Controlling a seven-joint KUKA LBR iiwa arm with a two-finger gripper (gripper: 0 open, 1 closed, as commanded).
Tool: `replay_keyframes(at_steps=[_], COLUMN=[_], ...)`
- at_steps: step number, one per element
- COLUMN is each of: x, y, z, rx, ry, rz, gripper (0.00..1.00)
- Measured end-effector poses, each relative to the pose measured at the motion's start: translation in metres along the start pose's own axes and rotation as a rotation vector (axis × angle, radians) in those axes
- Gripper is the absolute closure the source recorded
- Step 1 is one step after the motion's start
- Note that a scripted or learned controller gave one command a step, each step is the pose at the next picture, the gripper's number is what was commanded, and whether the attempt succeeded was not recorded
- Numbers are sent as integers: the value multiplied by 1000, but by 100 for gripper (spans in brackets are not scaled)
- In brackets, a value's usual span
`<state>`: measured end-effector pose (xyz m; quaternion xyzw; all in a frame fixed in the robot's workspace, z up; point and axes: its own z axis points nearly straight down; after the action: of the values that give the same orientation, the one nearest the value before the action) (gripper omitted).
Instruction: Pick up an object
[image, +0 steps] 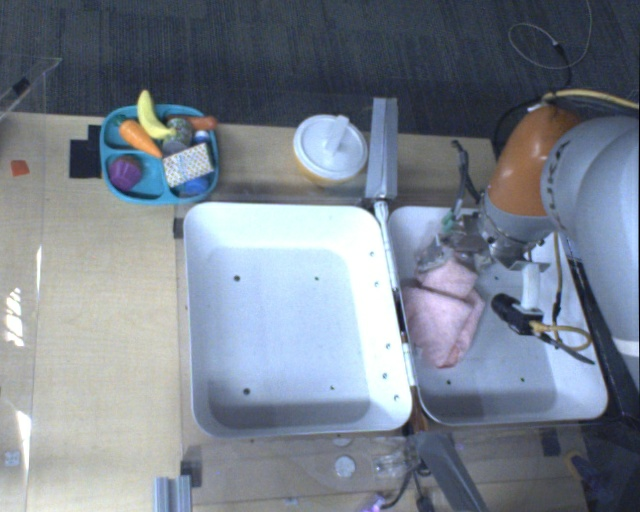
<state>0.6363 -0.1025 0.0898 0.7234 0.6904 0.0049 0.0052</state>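
Camera view: you are looking down on two white bins lying side by side on the bench. The arm (560, 170) is reaching in from the right, and its gripper (452, 243) is hanging low over the far part of the right bin (520, 395), directly at the upper end of a pink cloth (443, 312). You cannot tell from this angle what state the gripper is in. The pink cloth is lying crumpled in the right bin, close to its left wall. The left bin (285, 320) is sitting just beside it. Beyond the bins, a white lidded cup (330, 147) is standing on the bench, and a blue tray (158, 153) of toy food is resting further left.
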Motion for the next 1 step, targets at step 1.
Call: replay_keyframes(at_steps=[1], x=[2], y=[3], z=[-12], rx=[-8], ry=[2], rz=[-3], gripper=[100])
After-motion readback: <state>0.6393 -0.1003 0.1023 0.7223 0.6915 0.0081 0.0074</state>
